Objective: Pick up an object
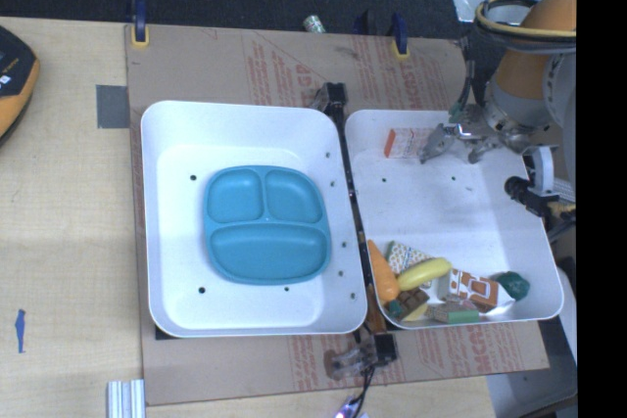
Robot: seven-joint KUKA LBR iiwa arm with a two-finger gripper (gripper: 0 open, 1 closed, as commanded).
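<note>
My gripper (454, 149) hangs over the far part of the right bin (470, 210), its two fingers spread open with nothing between them. A small orange-and-white packet (399, 143) lies just left of the left finger, apart from it. Along the bin's near edge sits a pile: an orange carrot (382, 271), a yellow banana (423, 273), a white patterned piece (404, 255), an orange-and-white box (474, 289), a dark green lump (513, 286) and a brownish block (457, 315).
The left bin (167, 210) holds a blue divided plate (266, 223). Black clips (335, 98) join the bins at their shared wall. The arm's grey wrist and orange band (534, 54) rise at the right. A yellow-black device (12, 78) lies at the far left.
</note>
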